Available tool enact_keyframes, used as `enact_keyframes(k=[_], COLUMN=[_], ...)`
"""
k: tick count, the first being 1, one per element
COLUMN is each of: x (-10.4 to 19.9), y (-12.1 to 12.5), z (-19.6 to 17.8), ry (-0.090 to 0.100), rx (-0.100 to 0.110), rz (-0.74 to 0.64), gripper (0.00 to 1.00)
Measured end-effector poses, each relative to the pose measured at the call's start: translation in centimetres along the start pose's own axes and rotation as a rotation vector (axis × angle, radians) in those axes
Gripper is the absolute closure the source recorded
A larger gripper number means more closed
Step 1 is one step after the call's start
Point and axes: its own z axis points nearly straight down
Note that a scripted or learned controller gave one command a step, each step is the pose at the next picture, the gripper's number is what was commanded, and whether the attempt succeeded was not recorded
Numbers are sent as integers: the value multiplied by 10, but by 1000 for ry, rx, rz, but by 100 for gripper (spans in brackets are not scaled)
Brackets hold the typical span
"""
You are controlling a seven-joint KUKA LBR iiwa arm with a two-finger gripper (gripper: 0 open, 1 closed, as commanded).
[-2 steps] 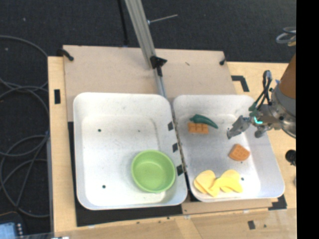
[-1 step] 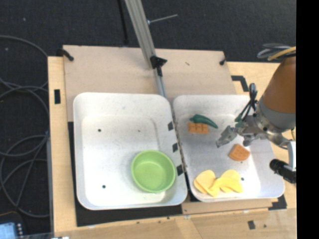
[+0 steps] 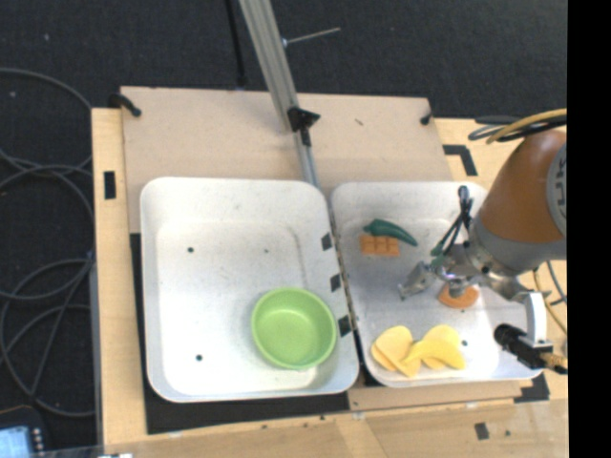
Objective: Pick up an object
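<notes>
So the bench (image 3: 239, 132) is a tan board sitting on dark carpet, with black cables looping off its left side. Two white bins sit side by side on it. The left bin (image 3: 210, 227) has a green bowl (image 3: 294, 327) near its front right corner and lots of bare floor behind that. The right bin (image 3: 382, 208) is busier: the end effector (image 3: 428, 277) hangs low just left of a small orange object (image 3: 459, 297), can't tell if its fingers are apart or together. Behind-left of that orange object lie an orange block (image 3: 379, 245) and a green pepper (image 3: 391, 230); yellow pieces (image 3: 418, 349) are in front, by the rim.
</notes>
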Motion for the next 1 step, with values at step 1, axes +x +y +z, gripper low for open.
enact_keyframes(k=[1], x=[-1], y=[0], z=[53], ry=[-1], rx=[-2], rz=[0], gripper=[0])
